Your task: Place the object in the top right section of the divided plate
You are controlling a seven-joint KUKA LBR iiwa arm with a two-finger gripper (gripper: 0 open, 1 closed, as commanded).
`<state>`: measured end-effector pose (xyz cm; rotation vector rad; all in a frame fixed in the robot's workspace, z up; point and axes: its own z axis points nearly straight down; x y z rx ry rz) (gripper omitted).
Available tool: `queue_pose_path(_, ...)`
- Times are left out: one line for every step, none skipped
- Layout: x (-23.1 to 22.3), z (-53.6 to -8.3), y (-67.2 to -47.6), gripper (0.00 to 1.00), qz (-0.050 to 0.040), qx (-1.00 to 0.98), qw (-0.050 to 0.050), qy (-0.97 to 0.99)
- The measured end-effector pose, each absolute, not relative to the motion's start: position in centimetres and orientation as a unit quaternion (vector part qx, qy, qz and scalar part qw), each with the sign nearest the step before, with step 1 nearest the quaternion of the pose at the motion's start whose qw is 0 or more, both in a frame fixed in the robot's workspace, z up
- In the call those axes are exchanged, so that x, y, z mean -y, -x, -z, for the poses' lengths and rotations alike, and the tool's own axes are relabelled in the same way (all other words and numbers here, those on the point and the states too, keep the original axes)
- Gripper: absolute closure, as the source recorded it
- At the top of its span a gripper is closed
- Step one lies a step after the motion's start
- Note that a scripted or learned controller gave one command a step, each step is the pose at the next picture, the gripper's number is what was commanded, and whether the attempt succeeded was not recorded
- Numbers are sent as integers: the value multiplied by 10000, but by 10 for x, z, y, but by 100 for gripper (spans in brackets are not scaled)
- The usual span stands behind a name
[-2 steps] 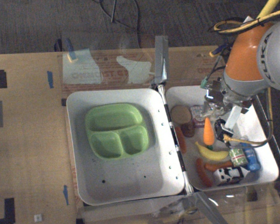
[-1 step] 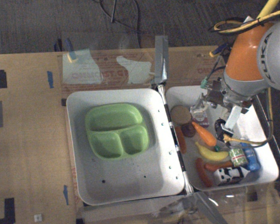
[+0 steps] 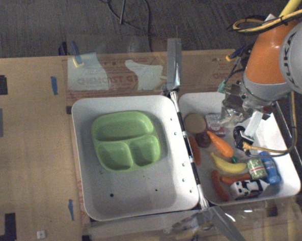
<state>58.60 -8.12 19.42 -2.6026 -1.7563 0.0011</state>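
A green divided plate (image 3: 125,140) sits in a white bin (image 3: 89,197), near an orange carrot (image 3: 221,145) and yellow banana (image 3: 227,163).

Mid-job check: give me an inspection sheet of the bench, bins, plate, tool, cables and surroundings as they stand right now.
Surface: brown bench with black and blue tape marks, bearing two shallow white bins.
Job's things: green divided plastic plate in the left white bin, sections bare.
Clutter: right white bin holds an orange toy carrot, yellow toy banana, brown round disc, red sausage, small green can and more.
Tool: tool low over the right bin's far side; grip unclear.
Cables: yellow cable above the arm; black cable on the floor.
Surroundings: dark carpet.
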Motion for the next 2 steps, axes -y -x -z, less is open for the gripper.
queue_pose_path(124,-103,-629,100,57,6426,-60,7662)
queue_pose_path(175,-86,-607,100,4,4656,-10,8850)
